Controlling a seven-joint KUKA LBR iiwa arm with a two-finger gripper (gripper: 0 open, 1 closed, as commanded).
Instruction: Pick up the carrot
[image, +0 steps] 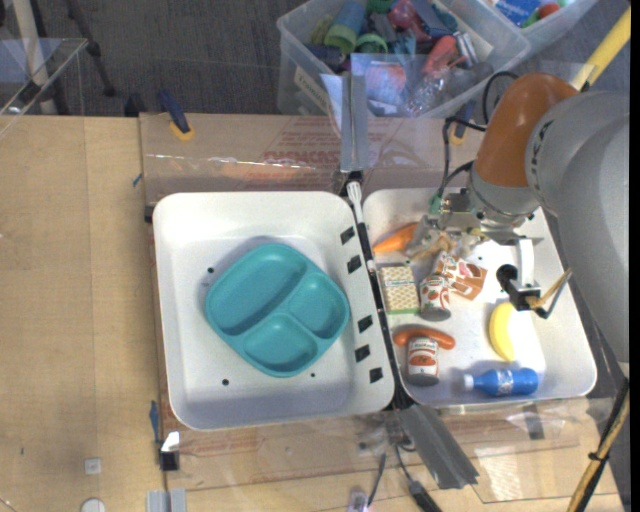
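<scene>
- One carrot (395, 238) lies in the right bin (570, 375), in its upper left part, close to the divider between the two bins. It is orange and lies at a slant, its left end lower than its right.
- The gripper (437, 238) hangs just to the right of the carrot, at or very near its right end. Whether it touches the carrot I cannot tell, and how wide it stands is not clear from this view; nothing is seen to be held.
- The arm (560, 130) comes in from the right, grey, with its orange band (520, 125) above the wrist over the upper part of the right bin.
- Just below the carrot lies a small flat box (398, 290) with a pale green patterned face, beside the divider.
- To the right of that box stand or lie a small can (434, 295) and a small red and white carton (466, 280), close together.
- Lower down there is a red sausage-like item (425, 337) with a small jar (423, 362) touching it from below.
- A yellow banana (501, 332) lies toward the right of the bin, and a blue bottle (502, 381) lies on its side near the lower edge.
- The left bin (185, 230) holds a teal divided plate (276, 306), set at a slant near the middle.
- Behind the bins stands a clear tub (300, 40) with mixed colourful things in it.
</scene>
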